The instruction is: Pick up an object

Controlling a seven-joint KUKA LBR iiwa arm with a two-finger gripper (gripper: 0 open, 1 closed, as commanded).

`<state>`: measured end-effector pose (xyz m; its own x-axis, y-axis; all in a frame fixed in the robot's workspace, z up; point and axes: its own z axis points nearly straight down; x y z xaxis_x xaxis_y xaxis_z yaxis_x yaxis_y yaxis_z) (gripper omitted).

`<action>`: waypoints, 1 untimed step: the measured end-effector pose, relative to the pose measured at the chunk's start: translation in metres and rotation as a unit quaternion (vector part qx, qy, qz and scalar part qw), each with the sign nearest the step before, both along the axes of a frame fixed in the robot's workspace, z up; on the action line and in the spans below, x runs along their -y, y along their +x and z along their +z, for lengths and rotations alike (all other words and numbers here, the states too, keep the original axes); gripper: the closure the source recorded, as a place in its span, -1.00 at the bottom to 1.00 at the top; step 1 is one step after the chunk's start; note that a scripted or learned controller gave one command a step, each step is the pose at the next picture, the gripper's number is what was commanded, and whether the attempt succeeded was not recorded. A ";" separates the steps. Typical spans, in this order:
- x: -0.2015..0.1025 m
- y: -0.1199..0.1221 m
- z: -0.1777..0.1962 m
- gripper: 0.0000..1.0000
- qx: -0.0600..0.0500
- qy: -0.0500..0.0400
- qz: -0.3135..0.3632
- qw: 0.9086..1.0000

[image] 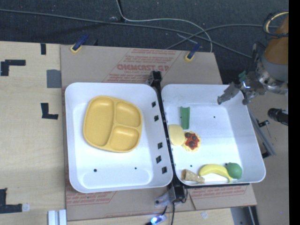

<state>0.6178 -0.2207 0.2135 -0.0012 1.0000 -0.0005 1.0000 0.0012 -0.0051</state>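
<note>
Inspection of the table: two white bins sit side by side on a cardboard sheet. The left bin carries a yellow divided plate, lying flat, clear of the walls.

The right bin carries the candidates for picking. A green block lies near the upper left of that bin, long axis running away from the camera. Just below it sits a pale yellow piece, touching or overlapping a yellow item with red topping. Along the near wall lie a small tan wedge, a banana and a green round fruit, the last two touching.

The end effector hangs over the far right corner of the right bin, well apart from every item. Its fingers appear spread somewhat, with nothing between them; the exact opening is hard to read at this size.

Handling judgement: all items look like light, rigid plastic toy food, likely smooth and prone to slipping. The green block is the soundest choice: isolated, straight-sided, best pinched across its narrow width at mid-length. The banana is crowded by the wall and the round fruit, which would likely roll away
</note>
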 end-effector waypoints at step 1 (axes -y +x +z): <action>-0.010 -0.002 -0.051 -1.00 0.000 0.000 0.000 1.000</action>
